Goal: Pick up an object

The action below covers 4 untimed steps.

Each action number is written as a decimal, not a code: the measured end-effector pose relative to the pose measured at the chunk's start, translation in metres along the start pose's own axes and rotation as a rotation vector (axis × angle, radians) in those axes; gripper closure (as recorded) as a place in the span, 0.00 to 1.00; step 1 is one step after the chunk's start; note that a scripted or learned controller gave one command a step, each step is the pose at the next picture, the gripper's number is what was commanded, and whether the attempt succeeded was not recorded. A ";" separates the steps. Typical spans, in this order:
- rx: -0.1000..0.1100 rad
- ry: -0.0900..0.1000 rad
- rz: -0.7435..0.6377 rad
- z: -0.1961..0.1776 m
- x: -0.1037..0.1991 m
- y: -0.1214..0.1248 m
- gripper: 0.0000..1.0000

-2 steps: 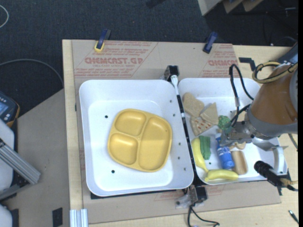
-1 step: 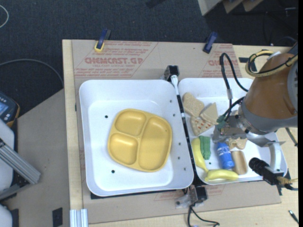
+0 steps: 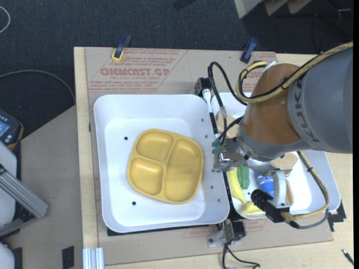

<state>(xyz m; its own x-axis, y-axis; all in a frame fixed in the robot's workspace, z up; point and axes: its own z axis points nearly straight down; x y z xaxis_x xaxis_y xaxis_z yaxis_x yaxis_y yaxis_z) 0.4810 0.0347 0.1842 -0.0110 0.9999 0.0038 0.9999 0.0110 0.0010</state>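
Down over the right bin (image 3: pixel 331 189), the arm (image 3: pixel 297 108) hides its gripper; whether the jaws are released or clenched, I cannot tell. Beneath them lie a green object (image 3: pixel 243 177) and a banana (image 3: pixel 238 194); a yellow plate (image 3: pixel 166 165) sits well left.

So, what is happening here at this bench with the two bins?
A grey robot arm with an orange band reaches in from the right and hangs over the right white bin, hiding most of it. Below the wrist lie a yellow banana-like item, a green piece and a blue piece. The left white bin holds a yellow divided plastic tray, untouched.
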 end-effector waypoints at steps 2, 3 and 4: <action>-0.002 0.000 0.002 -0.106 0.154 -0.001 1.00; 0.010 -0.009 0.019 -0.035 0.083 0.014 1.00; -0.008 0.002 0.004 -0.126 0.136 0.009 1.00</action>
<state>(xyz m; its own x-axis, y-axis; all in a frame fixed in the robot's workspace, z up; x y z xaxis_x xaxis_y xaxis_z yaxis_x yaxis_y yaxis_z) 0.4880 0.1698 0.3111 -0.0071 1.0000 0.0054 0.9999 0.0070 0.0090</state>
